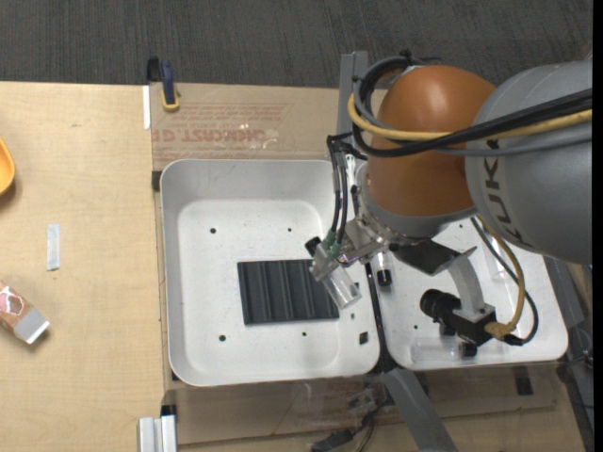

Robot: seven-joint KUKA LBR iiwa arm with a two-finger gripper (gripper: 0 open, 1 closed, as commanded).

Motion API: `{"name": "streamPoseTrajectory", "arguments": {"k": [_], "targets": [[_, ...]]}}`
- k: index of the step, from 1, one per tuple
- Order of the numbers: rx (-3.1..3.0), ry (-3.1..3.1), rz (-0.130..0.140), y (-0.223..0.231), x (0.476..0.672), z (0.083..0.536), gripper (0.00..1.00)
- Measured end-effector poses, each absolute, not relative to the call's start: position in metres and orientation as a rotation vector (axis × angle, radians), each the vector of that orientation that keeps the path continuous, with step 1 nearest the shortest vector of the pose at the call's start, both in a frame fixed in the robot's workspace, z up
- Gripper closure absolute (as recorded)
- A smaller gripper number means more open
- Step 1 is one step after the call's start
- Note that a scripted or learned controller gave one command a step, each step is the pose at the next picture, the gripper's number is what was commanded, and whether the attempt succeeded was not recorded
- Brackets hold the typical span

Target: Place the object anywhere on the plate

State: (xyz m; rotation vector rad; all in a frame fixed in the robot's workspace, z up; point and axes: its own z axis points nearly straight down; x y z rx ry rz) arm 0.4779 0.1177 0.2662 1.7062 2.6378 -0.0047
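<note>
My gripper hangs over the left bin, by its right wall. I cannot tell whether it is open, closed or carrying anything. The dark ribbed plate lies flat just beside me, its near edge under my tip. A small black piece sits close by, nearer the bin's front corner.

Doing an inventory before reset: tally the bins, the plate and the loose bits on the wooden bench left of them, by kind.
White bins: 2, left bin and right bin
Black ribbed plate: 1
Orange object: 1
Pale strip: 1
Brown-and-white packet: 1
Total: 6
</note>
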Motion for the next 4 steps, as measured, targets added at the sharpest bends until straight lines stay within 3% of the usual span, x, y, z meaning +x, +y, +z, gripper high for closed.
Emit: {"name": "streamPoseTrajectory", "arguments": {"k": [2,3,4], "targets": [[1.570,2.724,-0.007,0.124,0.477,0.209,1.00],[1.517,2.751,-0.004,0.128,0.478,0.259,1.00],[1.517,2.751,-0.004,0.128,0.478,0.259,0.00]]}}
